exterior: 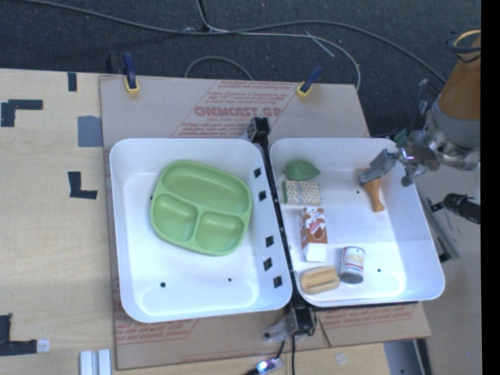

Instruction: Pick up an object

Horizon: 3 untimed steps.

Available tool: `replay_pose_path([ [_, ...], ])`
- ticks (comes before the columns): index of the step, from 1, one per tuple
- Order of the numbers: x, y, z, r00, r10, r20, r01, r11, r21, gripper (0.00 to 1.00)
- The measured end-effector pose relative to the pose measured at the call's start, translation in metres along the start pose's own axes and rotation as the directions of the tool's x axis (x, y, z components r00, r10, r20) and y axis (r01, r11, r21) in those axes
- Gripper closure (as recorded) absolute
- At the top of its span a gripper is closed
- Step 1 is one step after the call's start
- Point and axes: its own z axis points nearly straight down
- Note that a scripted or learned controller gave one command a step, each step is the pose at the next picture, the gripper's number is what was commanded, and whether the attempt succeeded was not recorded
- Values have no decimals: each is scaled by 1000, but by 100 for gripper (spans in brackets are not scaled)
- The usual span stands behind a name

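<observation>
Grey fingers of the gripper (393, 168) stand apart above the right bin (414, 244), one pointing down-left at (376, 169) and the other at (412, 172), with nothing visibly clamped between them. Just under the left finger lies an orange-tan wooden piece (376, 194), narrow and stick-like, its upper end touching or hidden by that fingertip; whether the finger truly presses on it cannot be told. Farther to the jaws' left sits a green leaf-shaped item (301, 169), with a speckled pale packet (302, 191) just below it and a red-and-white carton (314, 233) below that. Well below the jaws stand a small tin can (352, 264) and a tan bread-like roll (319, 279), near each other. Beyond the divider, the left bin (133, 272) bears a green compartment tray (201, 207).
</observation>
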Motion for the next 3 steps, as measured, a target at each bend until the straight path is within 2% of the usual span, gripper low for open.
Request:
replay_pose_path([
  [1, 0, 3, -7, 1000, -3, 3, 3, 1000, -12, 0],
  [2, 2, 8, 56, 1000, -4, 3, 4, 1000, -7, 0],
  [3, 5, -1, 106, 1000, -3, 3, 3, 1000, -7, 0],
])
